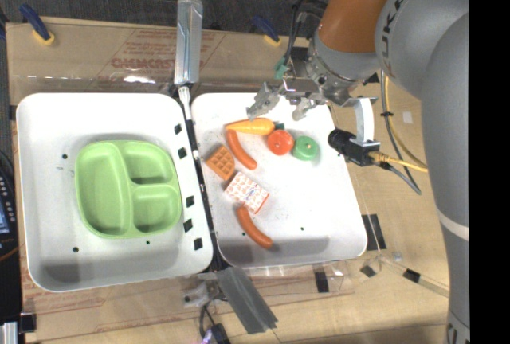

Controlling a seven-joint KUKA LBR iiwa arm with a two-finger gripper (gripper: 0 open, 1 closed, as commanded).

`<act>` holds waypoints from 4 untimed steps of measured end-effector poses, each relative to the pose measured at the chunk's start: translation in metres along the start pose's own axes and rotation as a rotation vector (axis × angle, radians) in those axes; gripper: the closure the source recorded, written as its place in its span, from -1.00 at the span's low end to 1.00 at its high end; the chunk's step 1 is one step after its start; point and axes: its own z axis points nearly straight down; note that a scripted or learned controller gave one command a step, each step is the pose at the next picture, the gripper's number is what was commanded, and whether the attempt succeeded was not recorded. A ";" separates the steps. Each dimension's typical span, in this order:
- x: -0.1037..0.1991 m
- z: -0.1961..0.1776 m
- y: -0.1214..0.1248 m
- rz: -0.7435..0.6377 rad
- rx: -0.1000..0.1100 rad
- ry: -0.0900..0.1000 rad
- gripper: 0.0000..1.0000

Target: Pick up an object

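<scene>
Cardboard sheeting covers the desk [96, 48], and two shallow white bins sit on it side by side, joined along a central divider. Blue clamps hold the sheeting at the rear edge.

Left bin [48, 199]: contains one green sectioned tray [127, 187], lying flat near the middle.

Right bin [335, 207]: contains the candidate objects, grouped toward the rear half, which puts them within easy reach of the arm coming in from the right.
- orange carrot [251, 127], lying across the rear, nearest the claw
- long sausage [241, 150], angled just beneath the carrot
- red tomato [280, 142], touching or almost touching the green round piece [306, 148]
- waffle piece [221, 163], near the divider
- patterned white packet [246, 193], toward the centre
- second sausage [254, 227], near the front

Arm: grey body with an orange band, reaching in from the right.

Claw [283, 102]: positioned over the rear edge of the right bin, just above the carrot and tomato. Its two fingers are spread apart and nothing sits between them. No object is lifted; all rest on the bin floor.

Judgement: the pick is at the approach stage. The carrot appears the likeliest target, but crowding by the sausage and tomato may spoil a clean grip
</scene>
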 end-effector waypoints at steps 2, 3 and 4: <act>-0.010 0.168 0.020 -0.112 -0.011 0.004 -1.00; -0.009 0.157 0.022 -0.117 -0.013 0.005 1.00; -0.009 0.159 0.021 -0.116 -0.010 0.005 -1.00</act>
